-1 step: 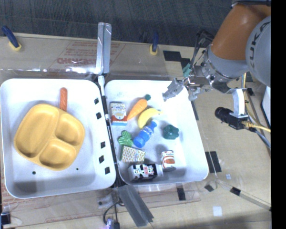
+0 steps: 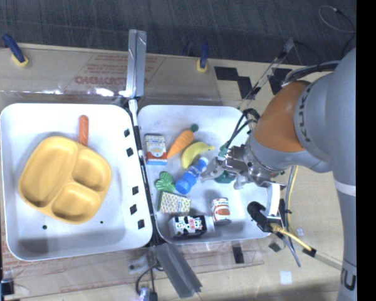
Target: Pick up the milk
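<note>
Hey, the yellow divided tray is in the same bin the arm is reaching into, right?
No. The camera view shows the yellow divided tray in the left bin, while the gripper reaches into the right bin.

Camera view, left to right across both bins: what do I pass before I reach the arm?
Yellow divided tray → small orange-and-white carton → black-and-white milk carton → small can. Pieces that overlap these are left out.

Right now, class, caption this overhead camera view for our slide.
Gripper over the right bin, beside the blue bottle; the milk carton lies apart.
</note>
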Motion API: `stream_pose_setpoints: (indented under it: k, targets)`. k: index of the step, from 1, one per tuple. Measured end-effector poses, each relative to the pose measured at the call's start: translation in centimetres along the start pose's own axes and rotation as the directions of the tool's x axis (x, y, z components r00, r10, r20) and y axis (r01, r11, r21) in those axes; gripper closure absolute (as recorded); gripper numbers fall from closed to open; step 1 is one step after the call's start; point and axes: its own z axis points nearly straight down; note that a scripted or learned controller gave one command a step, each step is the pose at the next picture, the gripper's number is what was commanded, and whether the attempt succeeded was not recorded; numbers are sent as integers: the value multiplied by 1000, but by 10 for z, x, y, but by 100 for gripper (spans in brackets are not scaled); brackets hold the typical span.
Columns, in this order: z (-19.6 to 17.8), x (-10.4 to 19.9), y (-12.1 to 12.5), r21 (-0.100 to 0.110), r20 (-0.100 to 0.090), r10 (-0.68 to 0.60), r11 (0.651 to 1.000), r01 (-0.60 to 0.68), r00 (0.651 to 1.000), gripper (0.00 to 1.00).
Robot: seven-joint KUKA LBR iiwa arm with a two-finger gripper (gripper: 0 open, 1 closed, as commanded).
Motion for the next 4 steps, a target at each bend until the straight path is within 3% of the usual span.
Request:
stream_pose_setpoints:
  k: [1,2,3,4]
  targets:
    - [53,-5,-7,-1,-1,-45,999,45,999,0]
    - [-9,-35,-29,-3,-1,-38,999,38,999,0]
    - [6,-23,-22,-1,-1,-237,972,237,972,0]
    - [-1,-24,-23,4,-4,-242,970,242,970,100]
